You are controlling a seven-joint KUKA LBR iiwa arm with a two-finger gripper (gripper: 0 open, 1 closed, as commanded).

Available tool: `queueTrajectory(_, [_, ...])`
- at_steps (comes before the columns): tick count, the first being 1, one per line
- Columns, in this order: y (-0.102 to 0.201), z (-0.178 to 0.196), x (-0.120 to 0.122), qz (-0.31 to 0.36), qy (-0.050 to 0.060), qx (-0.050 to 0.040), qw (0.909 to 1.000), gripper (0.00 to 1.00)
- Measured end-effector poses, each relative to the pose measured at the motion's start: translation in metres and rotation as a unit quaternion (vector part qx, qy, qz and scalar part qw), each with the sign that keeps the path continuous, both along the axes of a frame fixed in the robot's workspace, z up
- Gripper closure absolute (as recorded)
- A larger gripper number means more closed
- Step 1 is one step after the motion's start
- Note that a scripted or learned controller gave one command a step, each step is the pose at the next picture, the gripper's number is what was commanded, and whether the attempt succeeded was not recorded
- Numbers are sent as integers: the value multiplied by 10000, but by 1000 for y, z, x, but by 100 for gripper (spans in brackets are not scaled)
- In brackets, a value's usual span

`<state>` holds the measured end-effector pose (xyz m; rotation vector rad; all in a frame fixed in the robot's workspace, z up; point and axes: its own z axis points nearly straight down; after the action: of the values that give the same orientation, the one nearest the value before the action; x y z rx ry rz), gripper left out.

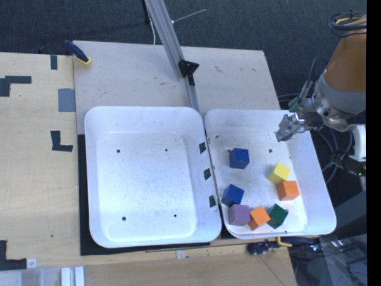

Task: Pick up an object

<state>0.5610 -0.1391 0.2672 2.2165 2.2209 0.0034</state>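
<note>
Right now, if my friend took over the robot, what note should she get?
Gripper: over the upper right part of the right bin, nothing visibly between its fingers; open or shut, I can't tell.
Blocks, all in the right bin: blue cube nearest the gripper, yellow cube, orange cube, second blue cube, purple cube, second orange cube, green cube.
Left bin: no blocks in it.
Done: nothing picked up yet.
Left: go down, grab one block, lift it.

dark carpet floor [250, 11], wooden bench [125, 76]
</note>
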Motion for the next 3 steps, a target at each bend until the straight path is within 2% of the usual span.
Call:
queueTrajectory(2, [109,-32,-9,25,37,14,10000,100])
queueTrajectory(3, [167,-27,-22,31,33,17,10000,100])
